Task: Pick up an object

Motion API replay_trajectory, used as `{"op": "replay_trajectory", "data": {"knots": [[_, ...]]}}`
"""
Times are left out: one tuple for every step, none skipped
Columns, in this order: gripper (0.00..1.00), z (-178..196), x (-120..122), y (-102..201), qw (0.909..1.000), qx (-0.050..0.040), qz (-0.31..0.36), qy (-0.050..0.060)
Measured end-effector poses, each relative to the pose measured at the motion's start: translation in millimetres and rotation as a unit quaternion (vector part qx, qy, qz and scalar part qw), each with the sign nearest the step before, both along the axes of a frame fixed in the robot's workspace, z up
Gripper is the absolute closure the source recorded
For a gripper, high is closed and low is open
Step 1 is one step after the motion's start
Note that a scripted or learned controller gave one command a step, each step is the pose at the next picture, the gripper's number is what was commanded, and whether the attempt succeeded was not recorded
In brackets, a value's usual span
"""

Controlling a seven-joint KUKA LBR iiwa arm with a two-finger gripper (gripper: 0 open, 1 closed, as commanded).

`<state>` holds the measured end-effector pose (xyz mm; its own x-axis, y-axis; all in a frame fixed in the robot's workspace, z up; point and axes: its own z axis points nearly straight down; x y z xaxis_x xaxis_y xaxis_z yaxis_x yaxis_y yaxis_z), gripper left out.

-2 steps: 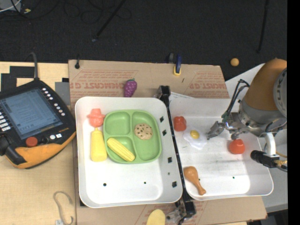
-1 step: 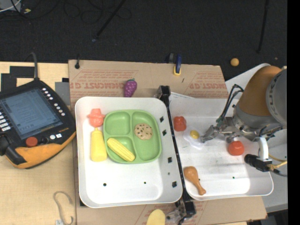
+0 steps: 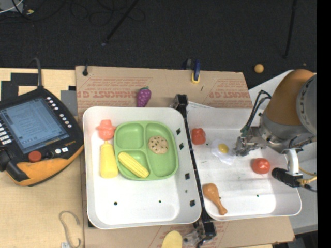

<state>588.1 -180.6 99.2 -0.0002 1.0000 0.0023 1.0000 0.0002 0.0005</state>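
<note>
My gripper hangs low over the middle of the right bin, reaching in from the right. Just to its left lies a small yellow piece beside a clear wrapper. A red tomato rests to the gripper's lower right. A red toy sits near the bin's left wall, and a brown drumstick lies at the front left. I see nothing held by the gripper.
The left bin holds a green divided plate with a cookie and corn, plus a yellow bottle and a pink toy. Purple grapes lie behind it; a teach pendant sits far left.
</note>
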Motion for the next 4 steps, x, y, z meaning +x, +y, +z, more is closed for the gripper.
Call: {"op": "replay_trajectory", "data": {"knots": [[1.0,60,8,1,1.0,-0.0014,0.0,-0.002],[1.0,105,10,-6,1.0,-0.0015,0.0,-0.001],[1.0,130,10,-8,1.0,-0.001,-0.001,0.0],[1.0,136,3,49,1.0,0.0003,0.002,0.002]]}}
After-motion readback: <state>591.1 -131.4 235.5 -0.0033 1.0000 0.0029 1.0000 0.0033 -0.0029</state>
